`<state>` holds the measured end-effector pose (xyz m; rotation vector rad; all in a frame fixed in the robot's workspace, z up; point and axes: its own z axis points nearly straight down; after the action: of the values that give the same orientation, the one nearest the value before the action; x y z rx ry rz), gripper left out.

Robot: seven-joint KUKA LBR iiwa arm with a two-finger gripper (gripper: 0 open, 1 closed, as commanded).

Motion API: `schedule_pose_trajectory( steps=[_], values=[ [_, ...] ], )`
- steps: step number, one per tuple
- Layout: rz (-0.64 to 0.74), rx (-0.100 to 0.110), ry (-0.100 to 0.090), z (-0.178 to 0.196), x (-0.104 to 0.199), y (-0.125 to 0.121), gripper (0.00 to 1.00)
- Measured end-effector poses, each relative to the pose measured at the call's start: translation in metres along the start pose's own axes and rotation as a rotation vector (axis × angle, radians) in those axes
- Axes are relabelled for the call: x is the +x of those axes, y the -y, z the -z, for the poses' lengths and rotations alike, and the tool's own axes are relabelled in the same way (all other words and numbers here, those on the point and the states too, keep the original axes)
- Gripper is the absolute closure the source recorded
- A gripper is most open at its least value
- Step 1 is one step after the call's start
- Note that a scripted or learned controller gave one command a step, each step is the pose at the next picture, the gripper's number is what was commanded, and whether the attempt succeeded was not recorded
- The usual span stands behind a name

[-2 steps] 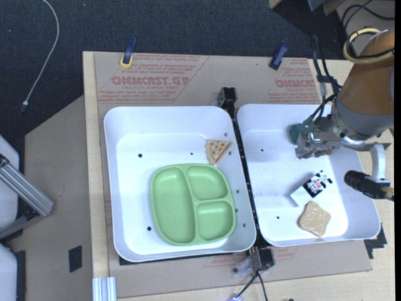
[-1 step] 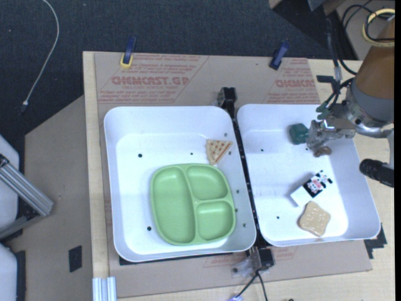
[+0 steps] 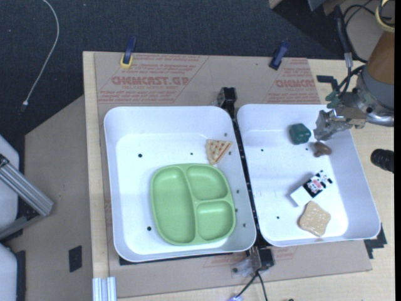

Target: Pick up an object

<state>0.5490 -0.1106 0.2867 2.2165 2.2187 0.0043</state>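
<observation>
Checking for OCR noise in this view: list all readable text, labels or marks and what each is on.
"CHEMCAST G.P" in red, on the board behind the left bin; smaller red lines above and below it are too blurred to read.
Same red print, slanted, on the board behind the right bin, around: too blurred to read in full.
Black-and-white pattern on the small carton in the right bin: no legible text.

Small brown object [image 3: 322, 148], perhaps a figurine, lies in right bin [image 3: 276, 224].
</observation>
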Motion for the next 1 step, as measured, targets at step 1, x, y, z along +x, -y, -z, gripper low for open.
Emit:
schedule_pose_trajectory(
  steps=[1],
  values=[
    [0.005, 0.008, -0.004, -0.0006, 0.0555, 0.0095, 1.0]
  ],
)
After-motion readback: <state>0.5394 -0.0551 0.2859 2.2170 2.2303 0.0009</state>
